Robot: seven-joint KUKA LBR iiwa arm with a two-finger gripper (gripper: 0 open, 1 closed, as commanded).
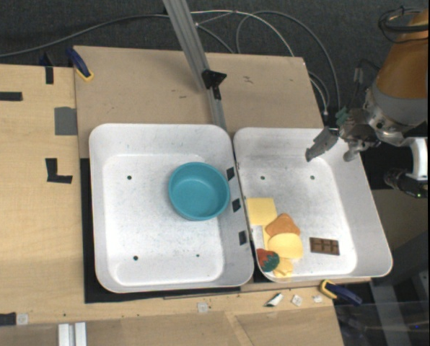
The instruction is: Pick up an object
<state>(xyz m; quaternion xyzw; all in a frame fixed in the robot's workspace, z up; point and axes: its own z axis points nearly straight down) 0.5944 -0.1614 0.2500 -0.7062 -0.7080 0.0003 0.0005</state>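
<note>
We are hovering our gripper [335, 147] over the right bin's [359, 200] far edge, jaws spread apart and gripping nothing. The chocolate bar [325, 246] is lying near that bin's front-right corner; we should be descending squarely over it.

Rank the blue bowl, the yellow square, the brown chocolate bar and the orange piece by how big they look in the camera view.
1. blue bowl, by far the largest
2. yellow square
3. orange piece, close to the square and partly covered, so unsure
4. brown chocolate bar, smallest
</note>
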